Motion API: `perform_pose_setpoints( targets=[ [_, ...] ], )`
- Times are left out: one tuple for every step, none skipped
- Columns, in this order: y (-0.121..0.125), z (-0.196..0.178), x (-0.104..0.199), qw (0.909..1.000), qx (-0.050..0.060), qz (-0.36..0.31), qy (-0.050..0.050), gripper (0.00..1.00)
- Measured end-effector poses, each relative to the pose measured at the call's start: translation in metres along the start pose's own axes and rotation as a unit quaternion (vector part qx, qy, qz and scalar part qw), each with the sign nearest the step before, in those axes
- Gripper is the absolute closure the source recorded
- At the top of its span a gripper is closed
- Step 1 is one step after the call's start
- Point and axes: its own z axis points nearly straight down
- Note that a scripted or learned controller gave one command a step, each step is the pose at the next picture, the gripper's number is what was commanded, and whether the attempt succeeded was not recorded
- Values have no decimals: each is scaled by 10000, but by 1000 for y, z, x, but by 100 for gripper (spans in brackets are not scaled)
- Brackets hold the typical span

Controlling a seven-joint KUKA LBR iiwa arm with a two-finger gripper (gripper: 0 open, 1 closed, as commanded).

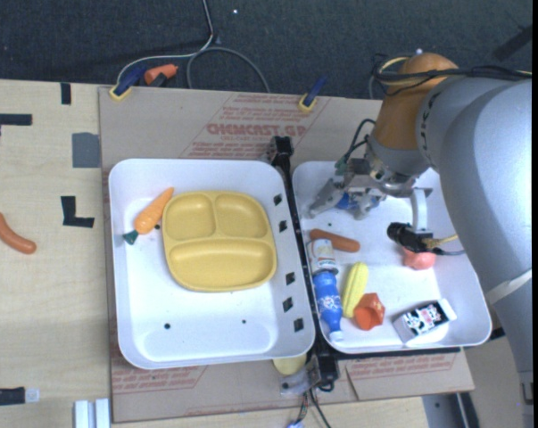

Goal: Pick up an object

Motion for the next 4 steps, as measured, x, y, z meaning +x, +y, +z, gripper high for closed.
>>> perform_pose_setpoints(
  targets=[
    [-1,-2,2,10000,-19,10,-54,0],
    [0,0,1,10000,-14,11,-50,0],
    [0,0,2,10000,-17,16,-60,0],
    [0,0,-12,10000,-3,0,0,0]
  ],
)
